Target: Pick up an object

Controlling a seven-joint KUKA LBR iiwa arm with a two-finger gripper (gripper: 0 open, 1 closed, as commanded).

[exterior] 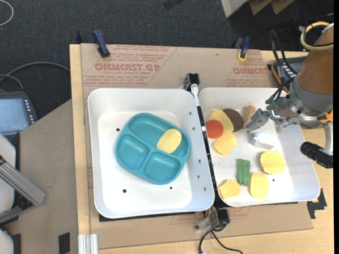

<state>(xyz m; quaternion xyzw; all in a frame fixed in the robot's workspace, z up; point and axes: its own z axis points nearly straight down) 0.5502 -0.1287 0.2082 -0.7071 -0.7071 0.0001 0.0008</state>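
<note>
Claw (259,128) spread open over right bin (296,194), gripping nothing; one green piece (243,171); one teal tray (152,148) in left bin (106,194)

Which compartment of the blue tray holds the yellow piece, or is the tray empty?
Not empty. One yellow piece lies in the upper right compartment of the blue tray, which sits in the left bin. The other compartments show bare blue.

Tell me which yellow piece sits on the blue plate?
The pale yellow oval, alone on the plate in the left bin. The other yellow pieces lie in the right bin.
</note>
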